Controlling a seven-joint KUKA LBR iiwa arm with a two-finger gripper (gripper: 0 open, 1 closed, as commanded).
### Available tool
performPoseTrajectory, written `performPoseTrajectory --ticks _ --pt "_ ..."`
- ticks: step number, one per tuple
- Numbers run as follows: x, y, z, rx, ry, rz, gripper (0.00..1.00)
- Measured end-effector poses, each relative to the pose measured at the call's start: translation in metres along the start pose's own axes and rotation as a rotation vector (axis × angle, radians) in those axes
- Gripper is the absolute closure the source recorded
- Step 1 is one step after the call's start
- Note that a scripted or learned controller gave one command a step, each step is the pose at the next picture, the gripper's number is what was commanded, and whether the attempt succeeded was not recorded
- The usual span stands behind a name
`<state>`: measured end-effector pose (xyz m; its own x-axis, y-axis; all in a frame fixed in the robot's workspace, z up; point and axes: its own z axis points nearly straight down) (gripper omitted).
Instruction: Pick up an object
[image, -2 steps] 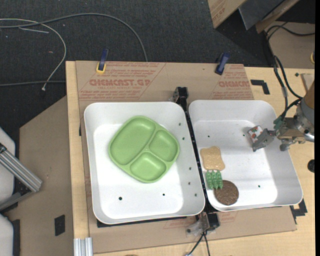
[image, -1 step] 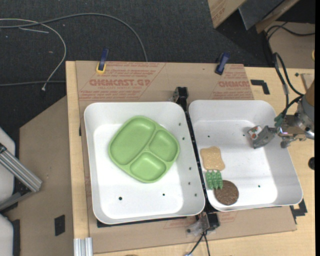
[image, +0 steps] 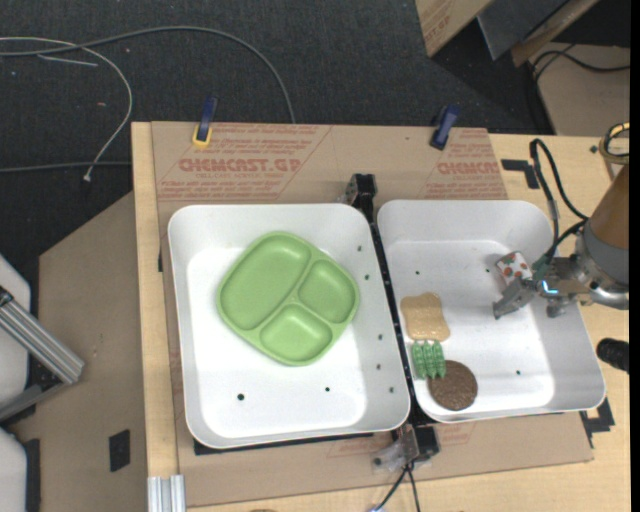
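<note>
On the desk (image: 100, 290), the left bin (image: 200, 400) held a green divided plate (image: 288, 297), lying flat near the bin's centre and tilted a little, with bare white floor all around it. Two blue clamps (image: 207, 117) pinned the cardboard sheet at the far edge, toward 12 o'clock from the bins.

In the right bin (image: 570, 385), three things clustered along the 9 o'clock wall: a tan bread slice (image: 425, 316), just below it at 6 o'clock a small green ridged piece (image: 428, 358), and touching that, toward 5 o'clock, a brown round cookie (image: 454, 385). They sat well apart from the arm.

Toward 3 o'clock in that bin, a small white block with red spots (image: 513, 267) lay just beside the tool (image: 527, 300), at about 11 o'clock from it. The tool's fingers (image: 506, 304) stood spread, low over the bin floor, with nothing seen between them. Black cables (image: 545, 180) looped above the wrist.
</note>
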<state>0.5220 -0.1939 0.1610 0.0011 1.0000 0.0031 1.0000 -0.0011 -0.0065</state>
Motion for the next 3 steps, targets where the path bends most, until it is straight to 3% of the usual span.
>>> performPoseTrajectory --ticks 1,2,3 --pt "-0.001 0.001 0.063 0.0 0.0 -0.001 0.0" --pt "0.0 0.0 0.077 -0.002 0.0 -0.001 0.0" --pt "0.0 0.001 0.065 -0.006 -0.001 -0.001 1.0"
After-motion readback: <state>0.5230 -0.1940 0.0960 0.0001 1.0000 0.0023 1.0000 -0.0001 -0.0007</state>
